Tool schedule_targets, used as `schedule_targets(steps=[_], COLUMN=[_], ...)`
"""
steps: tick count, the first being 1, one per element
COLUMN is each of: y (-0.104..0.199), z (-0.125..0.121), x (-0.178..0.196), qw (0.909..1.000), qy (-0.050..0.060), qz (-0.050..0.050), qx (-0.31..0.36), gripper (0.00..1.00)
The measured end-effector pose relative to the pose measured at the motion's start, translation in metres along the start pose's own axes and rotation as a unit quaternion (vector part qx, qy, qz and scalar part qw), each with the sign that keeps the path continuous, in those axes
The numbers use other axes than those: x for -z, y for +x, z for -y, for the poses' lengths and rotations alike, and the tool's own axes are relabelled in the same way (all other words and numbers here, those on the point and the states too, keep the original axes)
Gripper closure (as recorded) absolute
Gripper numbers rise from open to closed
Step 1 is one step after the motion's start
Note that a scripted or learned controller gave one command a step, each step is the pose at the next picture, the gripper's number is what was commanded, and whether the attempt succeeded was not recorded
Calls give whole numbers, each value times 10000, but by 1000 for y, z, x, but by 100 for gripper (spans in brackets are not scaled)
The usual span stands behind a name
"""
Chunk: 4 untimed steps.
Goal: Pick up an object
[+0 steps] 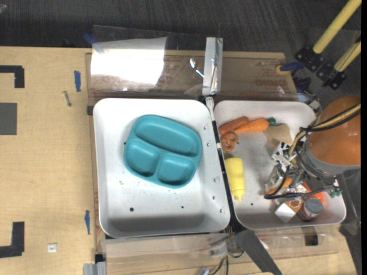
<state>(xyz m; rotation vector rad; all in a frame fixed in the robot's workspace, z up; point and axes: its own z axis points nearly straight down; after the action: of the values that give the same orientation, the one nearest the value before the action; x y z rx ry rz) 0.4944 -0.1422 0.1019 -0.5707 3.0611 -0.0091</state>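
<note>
The right bin point(252, 213) holds an orange carrot point(250, 126), a small red-orange piece point(229, 140) and a yellow bottle-shaped toy point(234, 177) along its left wall. A tan block point(280, 134) lies near the back. The arm with its orange band point(338, 136) reaches down into the bin's right side. The gripper point(285, 179) hangs low among cables over a small cluster of objects: a white block point(284, 212), an orange piece point(294, 204) and a grey-brown round thing point(312, 208). I cannot make out whether anything sits in the gripper.
The left bin point(114, 211) holds a teal three-compartment plate point(162, 150). A clear plastic divider point(211, 67) stands behind the bins. Yellow poles point(341, 16) stand at the back right.
</note>
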Motion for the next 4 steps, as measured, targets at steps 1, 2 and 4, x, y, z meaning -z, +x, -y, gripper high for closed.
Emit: schedule_targets(steps=[1,2,4], y=[-71,-136,-212], z=[-31,-46,-52], x=[143,143,173], qw=[9988,9994,9997], qy=[-32,-58,-48], qz=[-58,-87,-64], qx=[492,326,221], gripper=[100,100,100])
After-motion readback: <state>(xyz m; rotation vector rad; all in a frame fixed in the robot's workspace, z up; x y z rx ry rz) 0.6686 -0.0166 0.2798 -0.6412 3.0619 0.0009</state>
